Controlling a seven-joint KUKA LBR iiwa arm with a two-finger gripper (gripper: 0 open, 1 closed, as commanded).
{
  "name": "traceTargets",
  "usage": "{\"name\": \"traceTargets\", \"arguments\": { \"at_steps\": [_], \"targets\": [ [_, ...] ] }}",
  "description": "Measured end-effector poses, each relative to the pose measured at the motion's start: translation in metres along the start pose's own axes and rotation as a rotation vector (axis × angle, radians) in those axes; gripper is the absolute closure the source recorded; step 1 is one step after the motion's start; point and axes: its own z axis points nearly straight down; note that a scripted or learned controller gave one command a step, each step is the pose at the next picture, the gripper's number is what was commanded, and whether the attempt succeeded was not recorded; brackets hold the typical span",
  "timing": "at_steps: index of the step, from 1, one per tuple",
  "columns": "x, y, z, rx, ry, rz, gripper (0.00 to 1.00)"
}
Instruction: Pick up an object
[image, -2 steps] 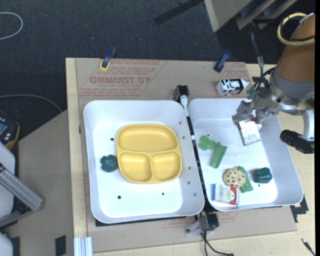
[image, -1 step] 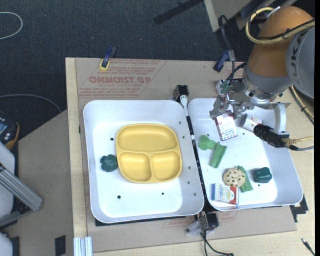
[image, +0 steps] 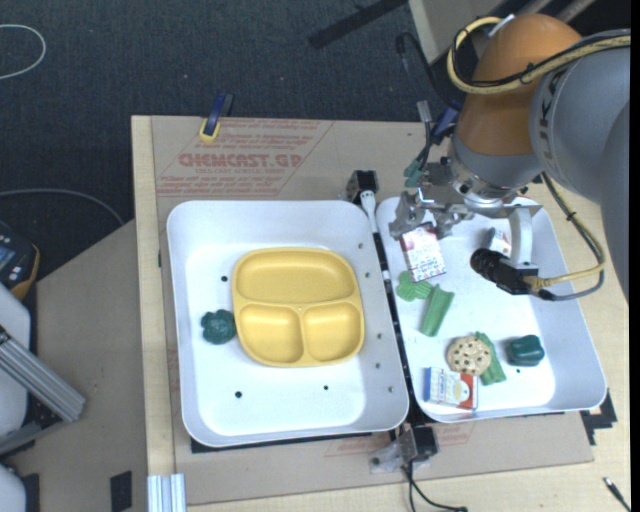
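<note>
Gripper (image: 425, 215) hangs over the right bin (image: 570, 300), finger state impossible to tell, just above a small printed packet (image: 424, 255): likely light and thin, best pinched across its edges.

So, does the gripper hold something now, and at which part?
It cannot be told. The gripper sits just above a small white and red packet in the right bin, but the contact itself is hidden.

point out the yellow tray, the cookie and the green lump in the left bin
yellow tray (image: 297, 272), camera view, floor of its long compartment
cookie (image: 468, 353), camera view, middle of its top
green lump (image: 217, 326), camera view, its centre
</note>
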Motion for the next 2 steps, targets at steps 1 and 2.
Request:
{"name": "traceTargets", "arguments": {
  "at_steps": [1, 2],
  "targets": [
    [-0.002, 0.002, -0.001, -0.003, -0.002, 0.004, 1.00],
    [-0.012, 0.007, 0.003, -0.004, -0.003, 0.006, 1.00]
  ]
}}
